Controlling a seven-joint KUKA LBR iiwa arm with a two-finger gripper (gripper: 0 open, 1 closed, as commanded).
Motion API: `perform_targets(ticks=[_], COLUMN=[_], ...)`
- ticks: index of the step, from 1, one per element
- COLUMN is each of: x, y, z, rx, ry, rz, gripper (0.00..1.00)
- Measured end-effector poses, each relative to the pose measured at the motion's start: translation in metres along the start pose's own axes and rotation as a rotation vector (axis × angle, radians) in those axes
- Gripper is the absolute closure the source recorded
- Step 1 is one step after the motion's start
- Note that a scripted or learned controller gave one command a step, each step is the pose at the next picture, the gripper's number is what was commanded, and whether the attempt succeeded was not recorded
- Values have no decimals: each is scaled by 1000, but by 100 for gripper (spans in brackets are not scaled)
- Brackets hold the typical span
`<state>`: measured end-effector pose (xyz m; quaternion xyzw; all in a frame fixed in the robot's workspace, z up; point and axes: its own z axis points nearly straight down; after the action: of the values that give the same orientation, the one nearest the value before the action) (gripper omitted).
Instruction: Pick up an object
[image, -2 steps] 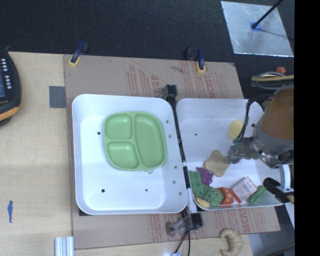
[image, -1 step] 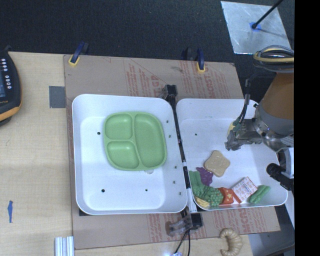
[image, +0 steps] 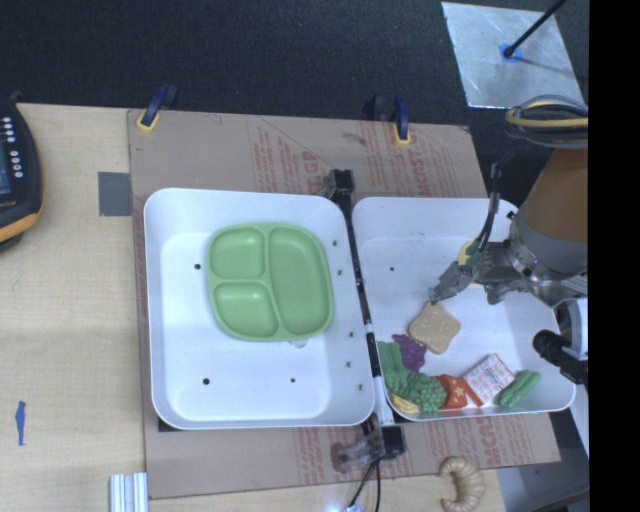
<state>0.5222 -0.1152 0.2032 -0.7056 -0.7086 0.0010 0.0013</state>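
Note:
The right bin holds several toy foods along its near side. A tan bread slice lies near the middle. A purple grape bunch and green leafy pieces lie toward the near left corner, with a red piece beside them. Further right are a red-and-white packet and a green pod. My gripper reaches in from the right and hangs low just above and behind the bread slice, tilted toward it. Nothing shows as held.
The left bin bears a green divided plate. A black divider clip sits between the bins at the far side. A tan curled toy lies on the bench in front of the right bin. A handheld controller rests at far left.

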Motion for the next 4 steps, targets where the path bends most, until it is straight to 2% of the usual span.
perform_targets(ticks=[1, 2, 3, 4], x=[-12, -13, 37, 34], y=[11, 13, 80, 75], z=[113, 94, 5, 11], rx=[7, -2, -12, 0], ry=[1, -2, -1, 0], rz=[0, 0, -6, -1], gripper=[0, 100, 100, 0])
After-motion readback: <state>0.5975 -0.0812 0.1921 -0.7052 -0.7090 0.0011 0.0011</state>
